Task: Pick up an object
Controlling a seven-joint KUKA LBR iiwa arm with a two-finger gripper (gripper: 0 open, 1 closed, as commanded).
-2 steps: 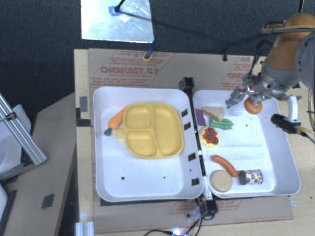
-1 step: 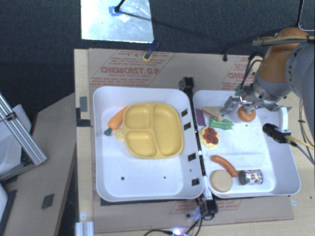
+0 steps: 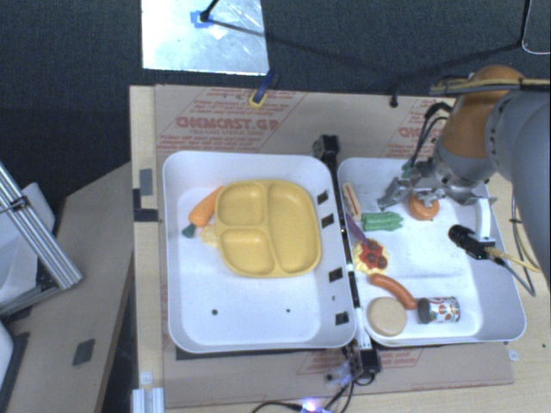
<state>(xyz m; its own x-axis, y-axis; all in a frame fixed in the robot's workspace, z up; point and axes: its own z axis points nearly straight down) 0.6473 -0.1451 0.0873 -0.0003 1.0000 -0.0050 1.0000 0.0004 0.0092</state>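
The pincer [image 3: 392,196] hangs low over the upper part of the right bin [image 3: 435,265], on a grey arm [image 3: 516,136] that enters from the right edge of the frame. Whether it is released or clenched cannot be told from this angle, and nothing can be seen gripped in it.

The nearest thing is an orange disc [image 3: 424,206] with a paler centre. It lies on the bin floor just to the right of the pincer's tip and partly under the wrist. Whether the two touch is unclear.

A green pod [image 3: 381,222] lies just below the pincer, close to it but apart. A thin pale stick [image 3: 351,200] runs along the bin's left wall, to the pincer's left. Farther down the frame lie a red and yellow piece [image 3: 372,255], then an orange sausage [image 3: 392,287] set on a slant. A round beige bun [image 3: 386,317] and a small can [image 3: 441,310] lying on its side sit near the bin's lower edge, well apart from the pincer.

The left bin [image 3: 258,312] holds a yellow divided plate [image 3: 263,228] with a carrot [image 3: 204,206] against its upper left rim. Both bins rest on the tabletop [image 3: 142,144].
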